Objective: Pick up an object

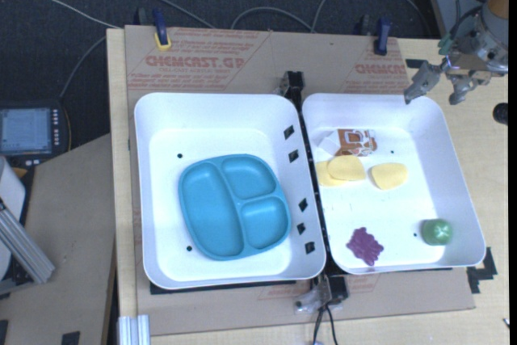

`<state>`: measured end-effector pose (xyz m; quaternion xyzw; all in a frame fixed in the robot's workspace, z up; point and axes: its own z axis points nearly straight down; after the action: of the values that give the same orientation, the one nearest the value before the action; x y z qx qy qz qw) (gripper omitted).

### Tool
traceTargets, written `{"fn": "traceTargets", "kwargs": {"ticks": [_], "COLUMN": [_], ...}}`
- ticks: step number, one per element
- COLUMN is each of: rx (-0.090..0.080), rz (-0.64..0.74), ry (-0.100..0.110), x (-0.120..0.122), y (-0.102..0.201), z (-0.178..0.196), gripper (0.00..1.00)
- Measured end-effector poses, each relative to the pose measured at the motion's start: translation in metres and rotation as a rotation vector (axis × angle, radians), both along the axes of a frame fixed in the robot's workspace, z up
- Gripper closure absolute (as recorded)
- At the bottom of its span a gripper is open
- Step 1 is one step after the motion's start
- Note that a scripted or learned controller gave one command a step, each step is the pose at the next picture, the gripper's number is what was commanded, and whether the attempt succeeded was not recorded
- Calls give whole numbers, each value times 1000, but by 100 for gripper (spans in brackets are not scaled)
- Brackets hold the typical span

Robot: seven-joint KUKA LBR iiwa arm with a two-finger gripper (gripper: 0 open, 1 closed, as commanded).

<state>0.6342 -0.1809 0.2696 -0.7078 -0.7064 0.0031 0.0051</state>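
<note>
Gripper point(437, 90) spread wide, empty, upper right of frame above bin rim. Your targets lie lower: yellow pieces point(362, 172), purple cluster point(365, 245), green ball point(437, 232). Ball likely rolls from fingers.

In the right bin point(452, 166): a brown packet point(355, 141) at 11 o'clock, two yellow pieces point(367, 172) just below it, purple grapes point(365, 245) at 6, a green ball point(437, 232) at 4.
</note>
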Motion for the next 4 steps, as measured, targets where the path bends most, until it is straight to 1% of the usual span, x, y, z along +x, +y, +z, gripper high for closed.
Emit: {"fn": "traceTargets", "kwargs": {"ticks": [1,2,3,4], "rx": [-2,0,0,-1], "rz": [2,2,2,3], "ry": [-11,-4,-5,-10], "x": [2,-4,-6,-1], "y": [0,9,14,20], "z": [6,-51,-95,-154], "gripper": [0,0,0,0]}}
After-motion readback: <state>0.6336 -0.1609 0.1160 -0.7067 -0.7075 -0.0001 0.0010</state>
